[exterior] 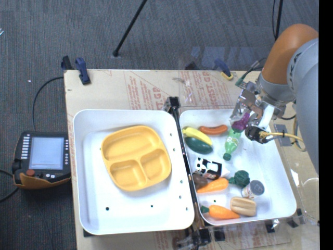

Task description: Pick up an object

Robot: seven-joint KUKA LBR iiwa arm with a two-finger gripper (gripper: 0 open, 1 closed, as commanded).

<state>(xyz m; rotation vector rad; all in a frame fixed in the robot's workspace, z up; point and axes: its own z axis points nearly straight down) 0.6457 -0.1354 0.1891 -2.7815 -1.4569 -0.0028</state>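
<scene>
My gripper (243,120) hangs over the far part of the right bin (274,163), with a small purple object (240,122) caught between its fingers and lifted off the floor. Just below it lies a green bottle (231,143). Across the same bin lie an orange sausage (213,129), a yellow banana (196,135), a dark green vegetable (199,145), a black-and-white cow toy (208,166), two carrots (213,185) (223,211), a broccoli piece (240,178), a small can (253,188) and a bread roll (243,206).
The left bin (88,139) holds a yellow divided plate (136,157). A handheld control pendant (44,158) sits off the bench to the left. Clamps (82,69) grip the bench's far edge. A yellow cable (278,135) trails from the wrist.
</scene>
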